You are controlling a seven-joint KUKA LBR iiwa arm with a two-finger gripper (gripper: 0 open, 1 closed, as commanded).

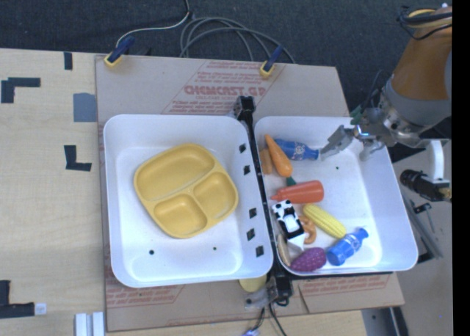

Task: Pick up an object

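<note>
My gripper [351, 145] hangs open above the upper right part of the right bin [378, 180], nothing between its fingers. Just left of it lies a blue and white tube [297, 150]. Beside that, an orange carrot [277, 155] lies along the bin's left side. Lower down sit a red-orange toy vegetable [299, 192], a black and white cow toy [288, 220], a yellow corn cob [324, 220], a blue bottle [345, 246] and a purple toy [308, 260].
The left bin [121, 180] holds a yellow divided plate [186, 189]. A black divider with clips [253, 180] runs between the bins. Cables [213, 30] lie behind the cardboard base. The right bin's right half shows bare floor.
</note>
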